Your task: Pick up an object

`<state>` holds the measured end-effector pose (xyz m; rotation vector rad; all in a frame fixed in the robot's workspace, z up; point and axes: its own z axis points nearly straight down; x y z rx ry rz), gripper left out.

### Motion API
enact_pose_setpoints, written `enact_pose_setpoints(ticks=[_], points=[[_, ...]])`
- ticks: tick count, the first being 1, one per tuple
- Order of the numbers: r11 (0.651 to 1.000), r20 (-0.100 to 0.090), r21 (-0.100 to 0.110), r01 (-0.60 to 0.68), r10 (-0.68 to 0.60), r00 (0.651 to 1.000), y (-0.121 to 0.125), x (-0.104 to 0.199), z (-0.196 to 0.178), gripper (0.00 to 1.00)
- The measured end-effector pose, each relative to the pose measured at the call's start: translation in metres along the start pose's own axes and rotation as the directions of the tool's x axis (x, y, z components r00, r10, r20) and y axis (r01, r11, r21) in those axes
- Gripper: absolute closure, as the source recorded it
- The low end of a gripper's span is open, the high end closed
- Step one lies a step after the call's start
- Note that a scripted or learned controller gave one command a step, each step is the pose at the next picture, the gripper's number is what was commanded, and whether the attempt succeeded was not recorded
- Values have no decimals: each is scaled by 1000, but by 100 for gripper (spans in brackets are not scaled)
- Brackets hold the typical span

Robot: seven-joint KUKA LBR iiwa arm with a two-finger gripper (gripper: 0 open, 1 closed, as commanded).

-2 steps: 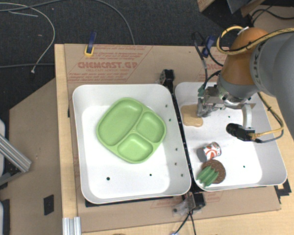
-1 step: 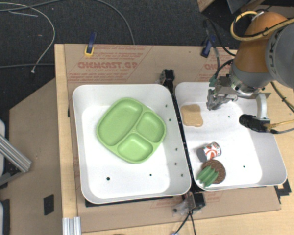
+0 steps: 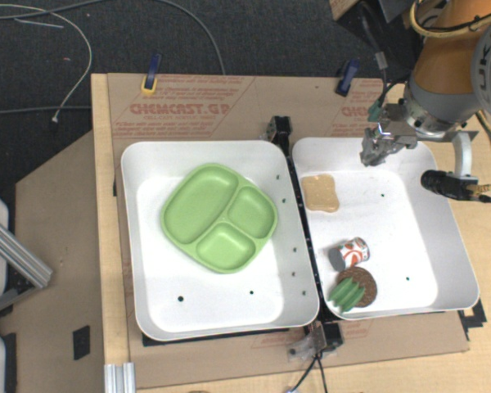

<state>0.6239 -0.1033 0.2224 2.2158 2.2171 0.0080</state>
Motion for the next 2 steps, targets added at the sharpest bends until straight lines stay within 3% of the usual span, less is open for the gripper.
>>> enact_pose_setpoints(ticks=[1,2], points=[[1000,-1,5,0,0,1000,1,0,-11,100],[1000,-4,11,4,-4,1000,2,57,-1,100]])
